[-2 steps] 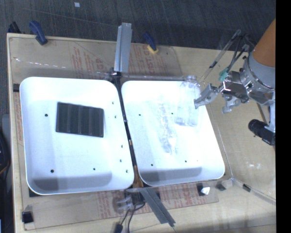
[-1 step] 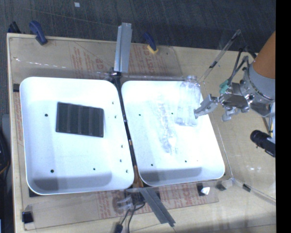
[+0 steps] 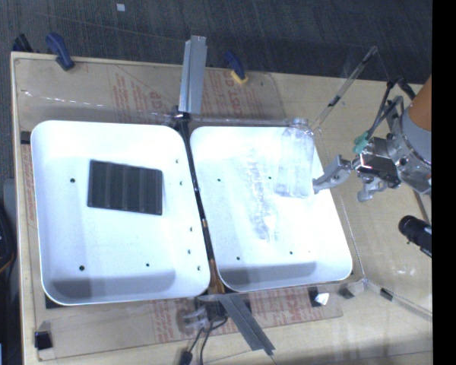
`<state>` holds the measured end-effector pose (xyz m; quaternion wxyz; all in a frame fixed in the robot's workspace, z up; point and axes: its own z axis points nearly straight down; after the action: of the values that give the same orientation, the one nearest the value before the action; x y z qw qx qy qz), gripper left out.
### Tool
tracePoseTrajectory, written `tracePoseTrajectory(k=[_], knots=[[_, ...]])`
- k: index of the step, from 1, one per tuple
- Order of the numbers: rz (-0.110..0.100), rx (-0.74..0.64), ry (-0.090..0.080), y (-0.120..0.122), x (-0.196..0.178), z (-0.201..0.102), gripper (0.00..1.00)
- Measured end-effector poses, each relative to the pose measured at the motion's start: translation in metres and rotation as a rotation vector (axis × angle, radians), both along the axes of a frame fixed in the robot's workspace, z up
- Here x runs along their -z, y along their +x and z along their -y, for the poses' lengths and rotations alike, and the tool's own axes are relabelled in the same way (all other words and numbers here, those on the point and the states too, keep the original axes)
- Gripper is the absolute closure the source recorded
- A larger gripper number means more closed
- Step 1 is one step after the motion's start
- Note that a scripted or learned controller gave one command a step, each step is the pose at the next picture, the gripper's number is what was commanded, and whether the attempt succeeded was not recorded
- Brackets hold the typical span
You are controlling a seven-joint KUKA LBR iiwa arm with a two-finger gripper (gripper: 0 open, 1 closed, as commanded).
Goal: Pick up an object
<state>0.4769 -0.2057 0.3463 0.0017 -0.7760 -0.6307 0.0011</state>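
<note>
1. The gripper (image 3: pixel 327 178) is seen right at the right bin's (image 3: pixel 342 268) right-hand rim, tip poked in over the edge. Whether it's released or clenched can't be told from this angle, tbh. Nothing is visibly held in it.
2. A clear plastic bottle (image 3: pixel 295 162) is lying inside the right bin, in its upper right part, just beside the gripper tip. Contact can't be made out.
3. Some crinkly see-through stuff (image 3: pixel 262 204) is spread across the middle of the right bin.
4. The left bin (image 3: pixel 45 204) is butted up against the right bin's left side, and a dark ribbed slab (image 3: pixel 125 187) is laid flat in it.
5. Both are carried on a pale wooden bench (image 3: pixel 380 325). A grey metal bar (image 3: pixel 193 74) is fixed just beyond the right bin's far left corner.
6. Blue clamps (image 3: pixel 235 65) are clipped along the bench's far edge, beyond the right bin.
7. Dark carpeted floor (image 3: pixel 289 6) is seen further out past that.
</note>
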Motion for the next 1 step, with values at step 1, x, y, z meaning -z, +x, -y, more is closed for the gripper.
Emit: tracePoseTrajectory(k=[1], knots=[[0.002,-0.020,-0.002,0.0009,0.0402,-0.0016,0.00]])
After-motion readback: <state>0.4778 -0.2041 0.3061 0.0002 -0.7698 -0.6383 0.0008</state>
